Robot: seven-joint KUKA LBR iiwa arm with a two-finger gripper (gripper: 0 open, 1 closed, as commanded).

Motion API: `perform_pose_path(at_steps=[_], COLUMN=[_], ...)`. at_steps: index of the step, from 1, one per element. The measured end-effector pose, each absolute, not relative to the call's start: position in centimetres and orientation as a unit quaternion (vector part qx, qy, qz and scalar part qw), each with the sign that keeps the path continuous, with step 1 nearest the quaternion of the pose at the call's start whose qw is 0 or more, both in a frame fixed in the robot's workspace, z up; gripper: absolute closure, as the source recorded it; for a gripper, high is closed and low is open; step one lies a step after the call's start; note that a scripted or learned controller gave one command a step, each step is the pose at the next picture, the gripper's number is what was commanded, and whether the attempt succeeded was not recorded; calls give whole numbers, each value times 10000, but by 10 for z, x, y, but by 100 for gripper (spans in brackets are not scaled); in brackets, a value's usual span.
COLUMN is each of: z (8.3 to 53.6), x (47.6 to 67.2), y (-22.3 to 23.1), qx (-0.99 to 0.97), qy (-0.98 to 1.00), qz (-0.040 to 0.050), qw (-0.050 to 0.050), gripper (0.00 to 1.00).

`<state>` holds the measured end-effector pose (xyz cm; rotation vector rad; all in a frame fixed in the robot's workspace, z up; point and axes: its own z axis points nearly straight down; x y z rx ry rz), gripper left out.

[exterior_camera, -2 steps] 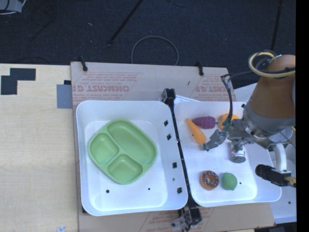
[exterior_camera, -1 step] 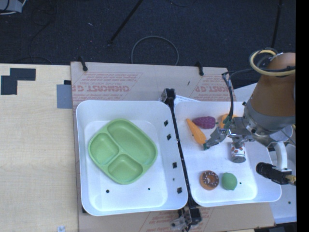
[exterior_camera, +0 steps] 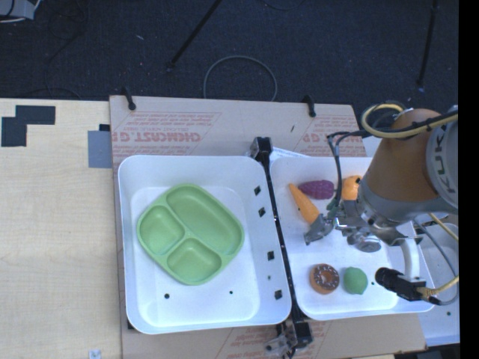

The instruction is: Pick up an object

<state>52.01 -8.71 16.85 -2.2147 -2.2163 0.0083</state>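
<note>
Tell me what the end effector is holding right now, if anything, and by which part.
Nothing. The end effector hangs over the right bin beside the carrot, with nothing seen between its fingers.

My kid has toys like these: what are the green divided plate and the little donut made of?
The green divided plate looks like moulded plastic: uniform colour, smooth, soft sheen. The donut seems a plastic or rubber toy, brown with pale speckles; it is too small to tell which.
</note>
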Motion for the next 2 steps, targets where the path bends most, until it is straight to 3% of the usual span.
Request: perform_pose_path(at_steps=[1, 2], z=[105, 86], x=[522, 521], y=[-83, -82], qx=[-7070, -7074], qy=[-7072, -7068], qz=[26, 15], qw=[43, 26], gripper=[0, 0])
